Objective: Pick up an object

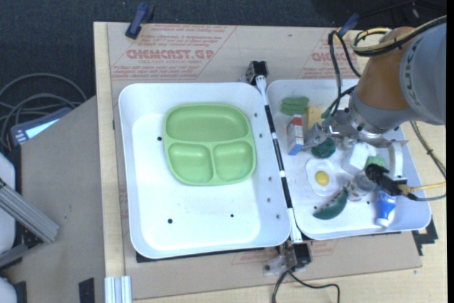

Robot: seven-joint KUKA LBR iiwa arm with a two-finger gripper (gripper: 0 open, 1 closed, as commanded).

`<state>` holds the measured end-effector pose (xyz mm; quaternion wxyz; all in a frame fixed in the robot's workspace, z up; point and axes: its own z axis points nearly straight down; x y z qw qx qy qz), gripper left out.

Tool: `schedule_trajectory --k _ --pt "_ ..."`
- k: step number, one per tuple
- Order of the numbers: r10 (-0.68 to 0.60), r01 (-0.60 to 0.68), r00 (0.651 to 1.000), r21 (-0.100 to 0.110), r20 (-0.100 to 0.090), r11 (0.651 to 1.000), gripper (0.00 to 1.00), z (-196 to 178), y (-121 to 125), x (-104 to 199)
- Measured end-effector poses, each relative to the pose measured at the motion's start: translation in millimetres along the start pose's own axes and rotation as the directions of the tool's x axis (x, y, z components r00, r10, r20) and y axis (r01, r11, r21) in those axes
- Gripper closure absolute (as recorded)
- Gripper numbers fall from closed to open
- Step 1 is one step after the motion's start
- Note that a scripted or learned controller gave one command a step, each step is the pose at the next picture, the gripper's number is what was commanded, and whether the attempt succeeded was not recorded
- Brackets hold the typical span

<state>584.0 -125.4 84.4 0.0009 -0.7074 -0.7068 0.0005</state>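
Observation:
The right bin (305,220) holds several small objects. Among them are a pale green piece (294,105), a yellow piece (314,114), a red, white and blue carton (296,133), a toy fried egg (321,177), a dark green curved piece (332,206) and a blue tube (384,208). My gripper (330,134) hangs low over the middle of this bin, just right of the carton. A dark green round object (325,150) lies right under its tip, partly hidden by it.
The left bin (142,174) holds a light green divided plate (210,142) in its upper half. A ridge between the two bins (277,152) lies just left of the carton. The arm's body covers the right bin's upper right part.

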Motion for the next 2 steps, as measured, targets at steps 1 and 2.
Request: schedule_trajectory --k 1,2 --pt "0.0 0.0 1.0 -0.006 0.0 1.0 1.0 -12 2 0" --pt "-0.002 0.002 1.0 -0.003 0.0 1.0 1.0 -104 14 66"
